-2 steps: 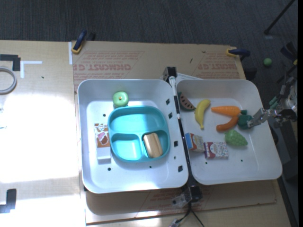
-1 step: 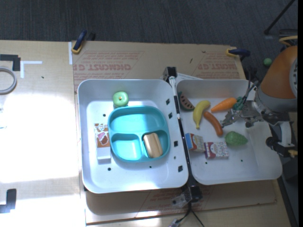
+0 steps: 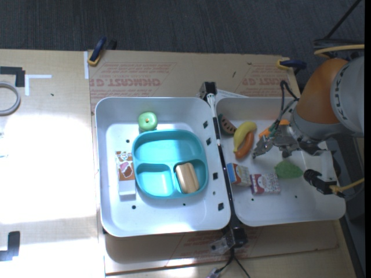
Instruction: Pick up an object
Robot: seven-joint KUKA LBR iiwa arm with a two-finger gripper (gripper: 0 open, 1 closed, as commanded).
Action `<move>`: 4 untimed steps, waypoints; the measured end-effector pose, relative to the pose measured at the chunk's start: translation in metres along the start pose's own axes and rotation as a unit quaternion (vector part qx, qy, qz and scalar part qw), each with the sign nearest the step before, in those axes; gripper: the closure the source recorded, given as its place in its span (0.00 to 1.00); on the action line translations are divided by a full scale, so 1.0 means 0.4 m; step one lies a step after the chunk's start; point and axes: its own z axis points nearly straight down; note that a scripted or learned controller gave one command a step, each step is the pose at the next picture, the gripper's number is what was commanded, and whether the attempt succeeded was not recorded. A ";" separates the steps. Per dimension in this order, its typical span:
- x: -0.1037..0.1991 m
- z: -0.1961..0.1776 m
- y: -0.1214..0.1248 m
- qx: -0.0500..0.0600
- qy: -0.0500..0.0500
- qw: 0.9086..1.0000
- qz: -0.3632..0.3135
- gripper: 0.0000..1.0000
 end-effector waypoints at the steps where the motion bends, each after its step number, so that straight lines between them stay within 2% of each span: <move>1: 0.116 -0.001 0.106 -0.001 0.000 1.000 0.000 0.00; 2: 0.131 -0.250 -0.131 0.000 0.000 1.000 0.002 0.00; 3: 0.039 -0.047 0.113 -0.001 -0.001 1.000 -0.001 0.00; 4: 0.108 -0.008 0.185 -0.003 -0.002 1.000 0.000 0.00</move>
